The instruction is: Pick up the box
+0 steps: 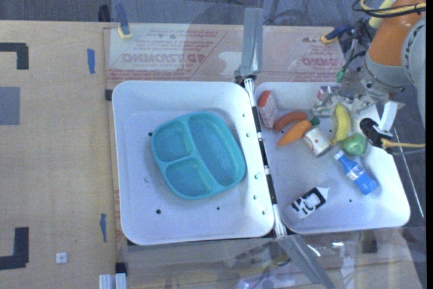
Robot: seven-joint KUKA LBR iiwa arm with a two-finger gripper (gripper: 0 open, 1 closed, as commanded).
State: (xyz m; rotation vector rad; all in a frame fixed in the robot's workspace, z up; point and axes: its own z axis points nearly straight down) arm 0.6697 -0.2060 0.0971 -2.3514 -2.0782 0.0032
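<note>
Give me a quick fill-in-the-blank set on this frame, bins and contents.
1. The blue divided tray lies in the ____ bin.
2. The black-and-white box lies near the right bin's ____ edge.
3. The banana lies just above the ____ fruit.
4. The carrot lies directly below the ____.

Missing words: left; front; green; sausage

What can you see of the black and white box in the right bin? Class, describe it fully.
The box is small and oblong, black with white patterned markings, apparently printed cardboard. It lies flat and closed on the floor of the right bin, turned diagonally, near the bin's front left corner. It sits apart from the other items, with nothing touching it. The blue bottle is the closest object, up and to its right in the camera view.
</note>
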